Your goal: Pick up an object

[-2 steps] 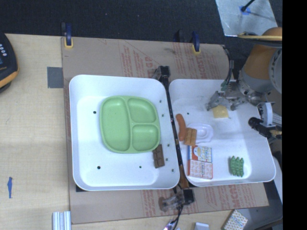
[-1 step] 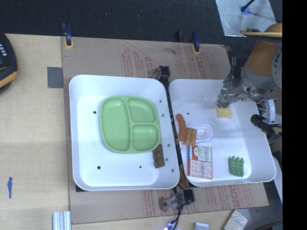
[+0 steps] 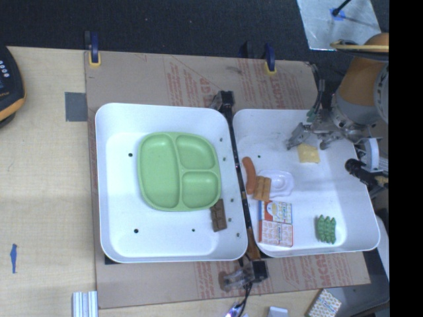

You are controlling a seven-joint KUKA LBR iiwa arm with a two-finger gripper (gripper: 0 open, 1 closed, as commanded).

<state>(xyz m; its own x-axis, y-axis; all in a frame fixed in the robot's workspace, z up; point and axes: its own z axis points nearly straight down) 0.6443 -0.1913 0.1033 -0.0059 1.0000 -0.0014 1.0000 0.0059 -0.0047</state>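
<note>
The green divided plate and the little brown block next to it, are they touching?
Apart. The camera view shows a thin strip of white bin floor between the green divided plate and the small brown block, which lies just off the plate's lower right corner.

The two bins, the left bin (image 3: 115, 177) and the right bin (image 3: 357, 203), look like smooth white plastic with a soft shine. In the left one lies a green plate (image 3: 178, 170) of smooth, dull plastic. Under the bins is a brown cardboard sheet (image 3: 165, 78), flat and matt with faint red print. The bench (image 3: 39, 197) looks like pale wood. The little card (image 3: 276, 223) in the right bin looks like printed paper. The gripper (image 3: 316, 132) looks like grey metal.
</note>
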